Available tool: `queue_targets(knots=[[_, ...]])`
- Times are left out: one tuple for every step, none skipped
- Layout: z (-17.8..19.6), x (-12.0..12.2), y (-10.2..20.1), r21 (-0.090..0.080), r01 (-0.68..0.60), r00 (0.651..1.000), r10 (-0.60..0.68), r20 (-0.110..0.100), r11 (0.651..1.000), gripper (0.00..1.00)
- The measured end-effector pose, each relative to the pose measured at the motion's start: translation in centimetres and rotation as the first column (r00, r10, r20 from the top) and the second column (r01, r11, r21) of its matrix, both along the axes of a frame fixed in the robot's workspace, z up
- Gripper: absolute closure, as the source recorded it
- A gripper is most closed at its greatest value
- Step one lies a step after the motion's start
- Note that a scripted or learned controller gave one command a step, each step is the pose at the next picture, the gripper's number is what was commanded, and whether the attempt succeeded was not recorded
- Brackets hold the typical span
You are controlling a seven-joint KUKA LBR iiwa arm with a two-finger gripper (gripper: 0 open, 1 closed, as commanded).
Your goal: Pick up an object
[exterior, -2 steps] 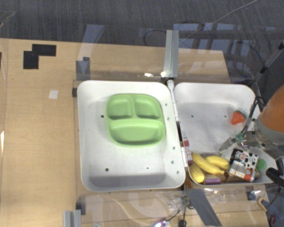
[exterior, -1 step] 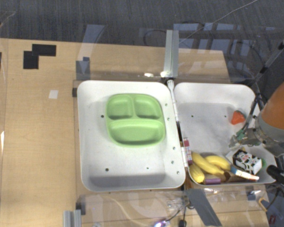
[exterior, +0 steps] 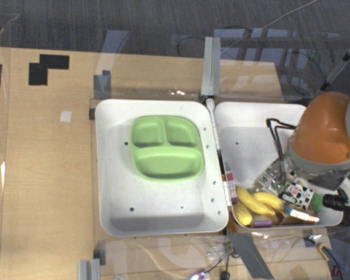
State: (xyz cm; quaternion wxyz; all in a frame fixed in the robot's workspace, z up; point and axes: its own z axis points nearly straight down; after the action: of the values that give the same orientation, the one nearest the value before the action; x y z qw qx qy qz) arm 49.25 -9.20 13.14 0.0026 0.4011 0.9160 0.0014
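My gripper hangs low over the near part of the right bin, under the arm's orange band. It sits just above a pile of small objects. A yellow banana lies to its left, with a second yellow piece in the bin's near-left corner. A purple object lies at the front wall. A red-and-white pen-like item and a green item lie under the gripper's right side. The wrist hides whatever is directly beneath it.
The left bin holds a green divided plate near its middle. A metal divider rail runs between the bins at the back. A black cable loops from the arm over the right bin.
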Motion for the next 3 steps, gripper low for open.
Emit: queue_targets(knots=[[5.4,-0.4,1.2,-0.002,-0.152,0.988,0.152,0.003,0.988,1.0],[-4.0,2.5,-1.0,0.002,0.21,0.978,-0.21,0.011,0.978,1.0],[-4.1,10.3,-1.0,0.008,0.598,0.802,-0.598,0.007,0.802,1.0]])
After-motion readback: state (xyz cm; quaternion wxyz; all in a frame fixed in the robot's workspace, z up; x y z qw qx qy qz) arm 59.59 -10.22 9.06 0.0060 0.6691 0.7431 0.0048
